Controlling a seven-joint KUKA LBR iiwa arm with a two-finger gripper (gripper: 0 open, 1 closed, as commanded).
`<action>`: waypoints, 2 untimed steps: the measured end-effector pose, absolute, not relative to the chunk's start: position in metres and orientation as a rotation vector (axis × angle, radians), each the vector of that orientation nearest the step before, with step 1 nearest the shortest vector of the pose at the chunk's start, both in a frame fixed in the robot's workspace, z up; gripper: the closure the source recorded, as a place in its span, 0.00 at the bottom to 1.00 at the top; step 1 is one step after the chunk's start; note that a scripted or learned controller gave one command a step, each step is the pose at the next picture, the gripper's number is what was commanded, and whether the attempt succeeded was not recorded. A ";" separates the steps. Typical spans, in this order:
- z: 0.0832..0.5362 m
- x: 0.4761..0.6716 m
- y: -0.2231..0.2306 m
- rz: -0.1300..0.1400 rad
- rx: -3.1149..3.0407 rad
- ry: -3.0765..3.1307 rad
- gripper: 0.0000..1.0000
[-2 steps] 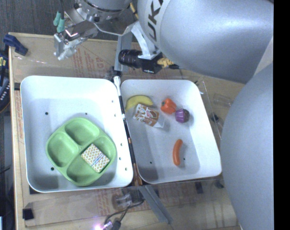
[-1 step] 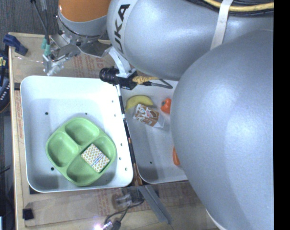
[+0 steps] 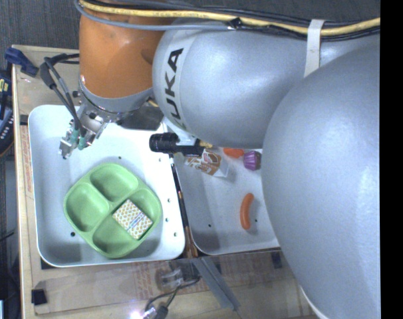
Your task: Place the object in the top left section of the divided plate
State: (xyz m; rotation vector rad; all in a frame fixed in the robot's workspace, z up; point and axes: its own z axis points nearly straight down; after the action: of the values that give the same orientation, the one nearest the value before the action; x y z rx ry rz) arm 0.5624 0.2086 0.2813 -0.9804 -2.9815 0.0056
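A green divided plate (image 3: 88, 205) lies in the left white bin (image 3: 42, 178). A small flat block with a yellow-green speckled pattern (image 3: 132, 218) rests in the plate's lower right section. My gripper (image 3: 70, 143) hangs over the bin's upper left part, above and left of the plate and apart from both plate and block. Nothing shows in the gripper. The orange band and grey body of the arm hide the top of the bin and much of the right side.
The right bin (image 3: 215, 234) holds an orange sausage-shaped item (image 3: 245, 211), a purple piece (image 3: 253, 159), a small orange piece (image 3: 233, 153) and a printed packet (image 3: 212, 162). A black cylinder (image 3: 167, 142) juts over the divide between the bins. Cables run along the bench's left edge.
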 end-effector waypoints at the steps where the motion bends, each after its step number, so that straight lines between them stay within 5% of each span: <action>1: 0.405 0.576 0.219 -0.001 -0.188 -3.140 1.00; 2: 0.416 0.576 0.220 -0.002 -0.183 -3.143 1.00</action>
State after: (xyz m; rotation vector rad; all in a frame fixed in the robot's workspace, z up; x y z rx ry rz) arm 0.5763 0.2202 0.4161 -0.1828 -3.1432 -0.0023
